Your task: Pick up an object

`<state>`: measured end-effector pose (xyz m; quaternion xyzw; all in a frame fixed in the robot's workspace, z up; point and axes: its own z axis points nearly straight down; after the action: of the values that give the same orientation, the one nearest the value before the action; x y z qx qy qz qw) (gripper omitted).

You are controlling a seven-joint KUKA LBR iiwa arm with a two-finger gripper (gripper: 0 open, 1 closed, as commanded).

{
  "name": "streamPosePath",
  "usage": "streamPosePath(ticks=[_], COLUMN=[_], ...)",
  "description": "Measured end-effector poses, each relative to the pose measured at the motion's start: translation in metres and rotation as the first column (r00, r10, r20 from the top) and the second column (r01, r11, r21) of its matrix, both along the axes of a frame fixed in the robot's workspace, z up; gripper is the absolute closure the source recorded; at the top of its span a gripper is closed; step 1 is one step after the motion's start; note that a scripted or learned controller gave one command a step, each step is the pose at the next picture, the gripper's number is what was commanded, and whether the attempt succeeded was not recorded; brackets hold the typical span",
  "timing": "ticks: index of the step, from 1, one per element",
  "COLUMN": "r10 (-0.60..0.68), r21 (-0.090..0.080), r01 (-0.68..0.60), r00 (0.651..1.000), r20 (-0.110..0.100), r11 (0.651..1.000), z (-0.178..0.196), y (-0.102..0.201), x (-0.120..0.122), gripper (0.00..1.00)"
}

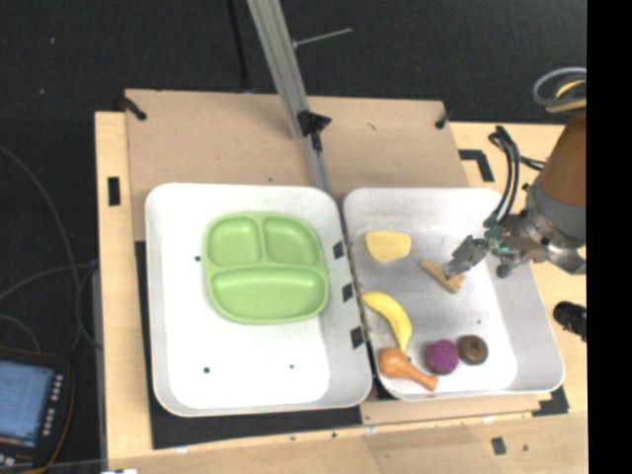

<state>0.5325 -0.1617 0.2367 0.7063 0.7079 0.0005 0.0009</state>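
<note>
The grey two-finger gripper (462, 262) hangs over the small tan wooden block (442, 274) in the right white bin (513, 363), fingers seemingly spread, nothing lifted yet.

Robotics lab, test-bench setup. Plywood bench (247, 136) on dark carpeted floor (59, 47); two white bins (178, 383) side by side; aluminium mast (281, 57) rising from the bench; grey-and-orange industrial arm (563, 186) with exposed cabling; control tablet (30, 403) and loose cables on the floor at left.
</note>
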Motion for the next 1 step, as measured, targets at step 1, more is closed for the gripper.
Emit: streamPosePath(ticks=[1], r10=[-0.001], r21=[0.000], r01=[0.001], r00=[1.000], r20=[0.001], r11=[1.000], z=[0.0001], y=[-0.0002], x=[0.0000], gripper=[0.00])
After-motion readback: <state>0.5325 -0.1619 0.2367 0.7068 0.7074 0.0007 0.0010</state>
